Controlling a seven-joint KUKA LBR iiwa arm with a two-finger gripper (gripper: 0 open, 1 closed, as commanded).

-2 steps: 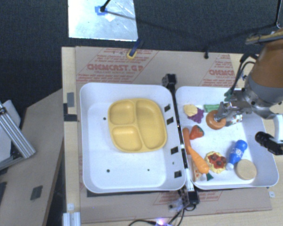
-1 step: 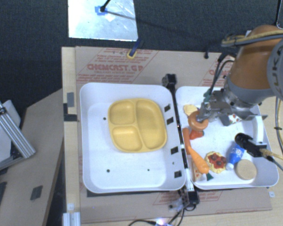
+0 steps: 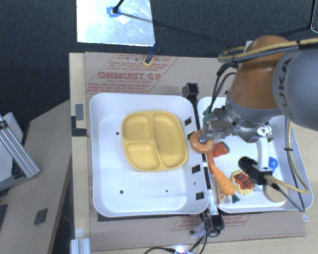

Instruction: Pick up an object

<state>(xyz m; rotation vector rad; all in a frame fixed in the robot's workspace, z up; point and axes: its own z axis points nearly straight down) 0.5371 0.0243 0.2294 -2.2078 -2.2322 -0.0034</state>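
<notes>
Toy carrot [image 3: 221, 175] nearest the lens, just below the gripper [image 3: 205, 138]. Orange doughnut ring [image 3: 201, 142] right at the tips, over the bin divider [image 3: 200, 142]; can't tell if pinched. Probably light, stiff, slick; best grabbed across the rim. Left of it, yellow tray [image 3: 151, 141]. "CHEMCAST" on the cardboard [image 3: 128, 74].

A yellow divided plate [image 3: 151, 141] lay in the left white bin [image 3: 108, 194], both bins sat on a printed cardboard sheet [image 3: 130, 74], and a shiny metal square [image 3: 115, 14] lay beyond on dark carpet [image 3: 26, 46].
</notes>
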